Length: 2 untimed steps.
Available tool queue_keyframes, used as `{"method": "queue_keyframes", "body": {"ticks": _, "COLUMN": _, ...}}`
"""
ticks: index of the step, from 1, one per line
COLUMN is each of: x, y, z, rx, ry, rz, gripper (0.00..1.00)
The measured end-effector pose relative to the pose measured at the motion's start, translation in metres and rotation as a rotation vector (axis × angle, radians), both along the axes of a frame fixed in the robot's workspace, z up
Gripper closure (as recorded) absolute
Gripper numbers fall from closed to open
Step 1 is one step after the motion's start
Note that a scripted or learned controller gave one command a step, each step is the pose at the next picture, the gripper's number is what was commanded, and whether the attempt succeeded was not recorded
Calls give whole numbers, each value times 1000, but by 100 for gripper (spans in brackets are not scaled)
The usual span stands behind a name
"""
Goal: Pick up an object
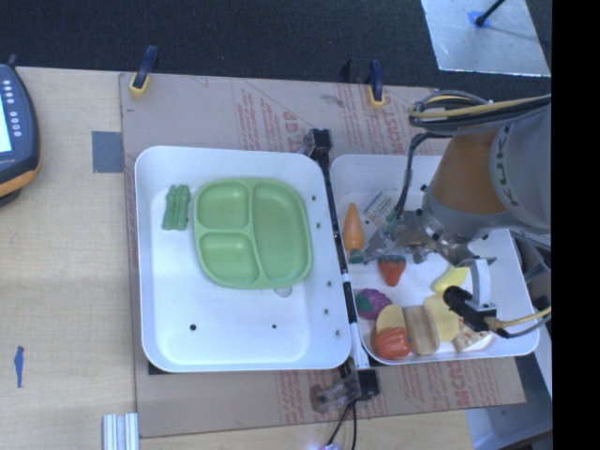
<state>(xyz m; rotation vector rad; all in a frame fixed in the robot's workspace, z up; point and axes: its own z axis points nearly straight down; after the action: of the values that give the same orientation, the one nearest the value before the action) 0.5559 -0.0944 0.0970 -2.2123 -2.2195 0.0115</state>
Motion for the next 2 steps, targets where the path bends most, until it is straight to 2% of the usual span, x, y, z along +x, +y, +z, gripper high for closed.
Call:
{"method": "queue_keyframes", "body": {"ticks": 1, "x": 105, "y": -14, "z": -4, "rx": -3, "ry": -17, "rz": 4, "gripper": 0}}
{"method": "queue_keyframes", "body": {"ticks": 2, "x": 35, "y": -3, "z": -6, "rx": 1, "ry": -1, "rz": -2, "gripper": 0}}
